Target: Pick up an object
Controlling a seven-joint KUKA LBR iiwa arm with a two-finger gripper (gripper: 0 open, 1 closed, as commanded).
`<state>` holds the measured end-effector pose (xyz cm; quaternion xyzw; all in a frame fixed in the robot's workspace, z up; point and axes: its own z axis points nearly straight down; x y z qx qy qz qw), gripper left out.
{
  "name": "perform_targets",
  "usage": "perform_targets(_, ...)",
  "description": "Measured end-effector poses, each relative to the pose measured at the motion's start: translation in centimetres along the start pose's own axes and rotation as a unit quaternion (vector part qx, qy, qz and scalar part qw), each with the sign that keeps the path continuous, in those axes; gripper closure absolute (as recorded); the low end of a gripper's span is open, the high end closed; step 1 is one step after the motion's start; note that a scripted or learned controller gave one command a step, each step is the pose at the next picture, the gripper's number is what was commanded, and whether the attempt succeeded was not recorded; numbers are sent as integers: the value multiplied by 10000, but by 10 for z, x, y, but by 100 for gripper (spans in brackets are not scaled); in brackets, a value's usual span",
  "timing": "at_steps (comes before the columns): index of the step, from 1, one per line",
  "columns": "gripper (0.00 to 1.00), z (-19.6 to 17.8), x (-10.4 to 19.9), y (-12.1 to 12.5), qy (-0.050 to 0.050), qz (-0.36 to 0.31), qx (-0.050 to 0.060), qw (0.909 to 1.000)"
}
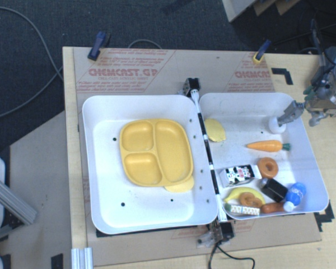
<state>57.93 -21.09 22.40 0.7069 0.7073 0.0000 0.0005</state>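
Observation:
My gripper point(301, 116) hangs over the right bin's far right rim point(302, 102), open, with nothing between its fingers. Its left finger point(291, 112) points down at a small white object point(274, 125) lying just beside it. Below that in the right bin are an orange carrot point(264, 146), a brown donut point(267, 167), a black-and-white carton point(238, 174), a black block point(274, 189) and a blue bottle point(294, 196). A yellow round piece point(215, 130) lies by the bin's left wall.
The left bin point(101, 167) holds a yellow divided plate point(157, 152) with a flat yellow piece point(180, 187) poking out under it. A yellow dish with food items point(243, 199) and a sausage point(271, 208) crowd the right bin's near corner.

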Motion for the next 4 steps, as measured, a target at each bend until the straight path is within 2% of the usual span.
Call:
perform_targets(1, 0, 123, -2, -20, 9, 4, 20, 10000)
perform_targets(2, 0, 140, 35, -77, 7, 5, 9, 10000)
perform_targets(3, 100, 130, 35, -76, 1, 6, -4, 10000)
perform_targets(4, 100, 39, 131, -80, 6, -7, 1, 10000)
